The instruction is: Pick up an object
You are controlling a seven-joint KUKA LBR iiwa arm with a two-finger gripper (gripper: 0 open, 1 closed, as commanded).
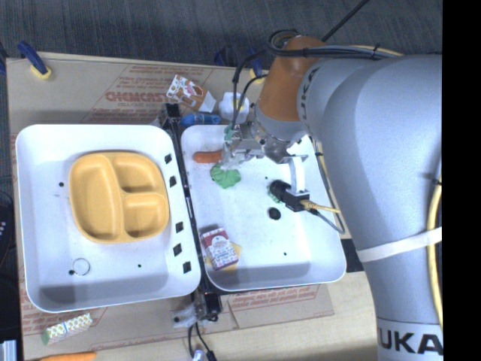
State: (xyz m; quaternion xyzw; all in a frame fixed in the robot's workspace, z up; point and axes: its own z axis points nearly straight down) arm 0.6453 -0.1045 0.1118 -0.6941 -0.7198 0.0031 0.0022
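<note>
The hand [237, 147] is down in the far corner of the shallow white right-hand bin [255, 239], hanging off the grey arm with the orange band [282, 89]. Honestly can't tell if it's clenched or released, the wrist hardware hides that part, and I don't see anything gripped in it.

Closest stuff: a small crumpled green lump [225, 176] sits just below the hand on the bin floor, close to it but touching or not, I can't say. A stubby orange carrot-looking piece [204, 156] lies right beside the hand, on the side towards the other bin.

A bit further from the hand, towards the middle of the same bin, there's a little round black thing [274, 214]. Well away from the hand, near the front wall, lies a red and white printed packet [219, 248].

Behind the hand, outside the bin on the cardboard-covered table [113, 81], there's a blue object [200, 119] and a colourful snack wrapper [184, 90].

Farthest out, the white left-hand bin [45, 224] holds a yellow plastic tray with three compartments [119, 195], lying flat.
</note>
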